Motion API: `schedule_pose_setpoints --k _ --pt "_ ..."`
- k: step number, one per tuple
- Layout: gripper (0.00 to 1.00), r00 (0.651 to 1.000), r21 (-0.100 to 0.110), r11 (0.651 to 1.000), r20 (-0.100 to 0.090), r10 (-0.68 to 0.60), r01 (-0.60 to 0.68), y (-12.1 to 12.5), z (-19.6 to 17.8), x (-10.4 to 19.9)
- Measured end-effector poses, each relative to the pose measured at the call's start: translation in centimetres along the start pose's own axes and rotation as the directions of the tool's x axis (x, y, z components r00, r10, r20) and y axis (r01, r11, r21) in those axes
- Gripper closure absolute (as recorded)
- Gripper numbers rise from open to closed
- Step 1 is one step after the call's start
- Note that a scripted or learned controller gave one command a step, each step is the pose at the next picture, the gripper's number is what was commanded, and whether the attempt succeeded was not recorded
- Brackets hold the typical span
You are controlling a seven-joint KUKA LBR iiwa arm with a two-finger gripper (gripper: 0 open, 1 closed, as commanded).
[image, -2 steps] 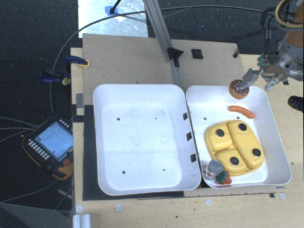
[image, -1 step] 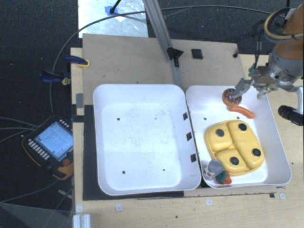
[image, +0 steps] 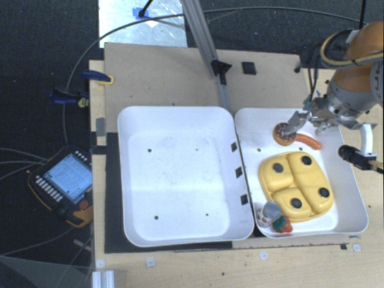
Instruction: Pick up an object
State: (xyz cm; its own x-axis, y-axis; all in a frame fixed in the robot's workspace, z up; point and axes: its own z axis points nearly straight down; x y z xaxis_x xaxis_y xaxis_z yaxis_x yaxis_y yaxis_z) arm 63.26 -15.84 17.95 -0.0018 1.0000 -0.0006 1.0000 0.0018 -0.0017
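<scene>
Nearest the camera, in the right bin's (image: 357, 212) front corner: a small grey piece (image: 271, 209) with a red-and-green bit (image: 282, 224) touching it, jammed against the bin wall. Just behind them, a big yellow block (image: 296, 185) with four rounded lobes and dark dots, taking up much of the bin floor. Farther back, a brown donut-like ring (image: 283, 135) and an orange sausage-shaped piece (image: 307, 140) just beside it. The hand (image: 293, 125) is right at the ring, low over the bin's back part; whether its tips are spread or pinched together, cannot tell, too small and blurred. Nothing visibly lifted, everything appears to lie on the bin floor, so the pick looks not yet done; grasp and lift remain. Likely target is the ring or the orange piece. The two crowd each other and sit near the bin's back wall. Left bin (image: 129, 179) sits alongside. Pendant (image: 63, 182) off the surface (image: 162, 77), far left.
</scene>
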Motion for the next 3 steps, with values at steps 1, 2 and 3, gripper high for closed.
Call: schedule_pose_setpoints --k 1,2,3 --pt "0.00 1.000 0.001 1.000 -0.001 0.000 0.000 -0.6 6.1 -0.1" --pt "1.00 1.000 -0.006 1.000 0.001 -0.001 0.001 -0.3 4.7 -0.1" --pt "1.00 1.000 -0.009 1.000 0.001 -0.002 0.002 -0.6 -1.8 -0.2"
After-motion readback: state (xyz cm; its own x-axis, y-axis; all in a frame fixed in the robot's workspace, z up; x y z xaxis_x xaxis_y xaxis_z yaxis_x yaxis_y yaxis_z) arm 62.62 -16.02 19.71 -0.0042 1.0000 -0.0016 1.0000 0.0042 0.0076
